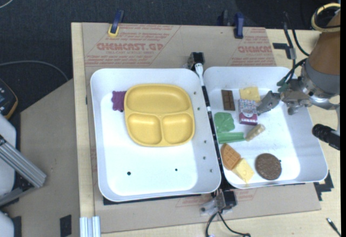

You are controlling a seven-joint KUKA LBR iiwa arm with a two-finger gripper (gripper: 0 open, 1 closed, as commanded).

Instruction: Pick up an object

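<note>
Over the right bin: I see the gripper (268,103) hanging above the bin's upper middle, the arm (324,68) coming in from the right edge.
Fingers: I cannot tell from this slant whether they are spread or pressed together; nothing shows clearly between them.
Right bin (303,168): it holds all the small pieces.
Brown bar (228,99): upright near the bin's top left, just left of the yellow block (250,93).
Purple and white carton (247,111): just below the yellow block and just left of the gripper; I cannot tell whether they touch.
Green piece (225,126): against the left wall, below the brown bar.
Tan stick (254,132): tilted, just right of the green piece.
Waffle (230,156): lower left, touching the yellow wedge (244,170) below it.
Round brown cookie (268,166): lower middle, near the wedge.
Left bin (151,182): I see a yellow divided plate (159,114) in its upper half, with a purple piece (117,100) just beside the plate's left rim.
</note>
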